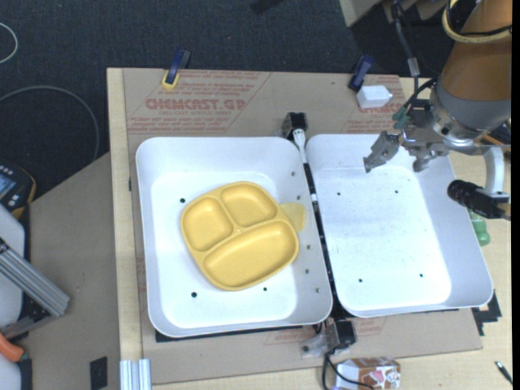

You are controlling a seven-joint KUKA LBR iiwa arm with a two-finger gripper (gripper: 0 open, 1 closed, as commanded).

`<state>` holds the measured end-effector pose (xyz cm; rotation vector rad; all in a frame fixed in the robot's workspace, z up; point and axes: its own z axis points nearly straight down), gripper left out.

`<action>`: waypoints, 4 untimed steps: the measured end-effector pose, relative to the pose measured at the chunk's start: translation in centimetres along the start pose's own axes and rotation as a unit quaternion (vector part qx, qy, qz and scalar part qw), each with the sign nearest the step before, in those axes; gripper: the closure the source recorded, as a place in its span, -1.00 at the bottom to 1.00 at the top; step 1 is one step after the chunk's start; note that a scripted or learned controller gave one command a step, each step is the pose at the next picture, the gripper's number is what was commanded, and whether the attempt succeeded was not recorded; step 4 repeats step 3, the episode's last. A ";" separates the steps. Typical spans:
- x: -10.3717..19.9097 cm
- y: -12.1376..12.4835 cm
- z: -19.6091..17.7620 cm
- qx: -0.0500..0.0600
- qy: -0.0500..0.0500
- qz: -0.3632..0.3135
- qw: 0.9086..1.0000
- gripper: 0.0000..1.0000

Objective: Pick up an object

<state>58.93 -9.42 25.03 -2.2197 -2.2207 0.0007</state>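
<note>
A single fixed camera looks down at a slant from above the bench [244, 88], far enough back to frame both white bins: the left bin [162, 299] toward 8 o'clock, the right bin [455, 275] toward 4 o'clock. The arm [479, 63] enters at 2 o'clock.

I see two shallow white plastic bins side by side on a brown cardboard-covered bench [244, 96] printed with red lettering. The left bin [154, 242] and the right bin [455, 275] meet along a black centre strip [313, 210]. A yellow-and-blue clamp [173, 70] and a dark blue clamp [360, 73] grip the bench's far edge. A small white rectangular block [374, 97] lies just beside the blue clamp. Dark carpet [81, 23] surrounds the bench.
</note>
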 end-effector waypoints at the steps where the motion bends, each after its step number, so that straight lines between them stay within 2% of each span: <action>1: 8.3 -7.0 -8.9 -0.005 0.001 -0.005 1.000 -1.00; 2: 17.6 -11.1 -19.7 -0.008 0.002 -0.006 1.000 -1.00; 3: 17.1 -10.9 -20.1 -0.003 0.000 0.000 1.000 1.00; 4: 17.1 -10.9 -20.1 -0.003 0.000 0.000 1.000 1.00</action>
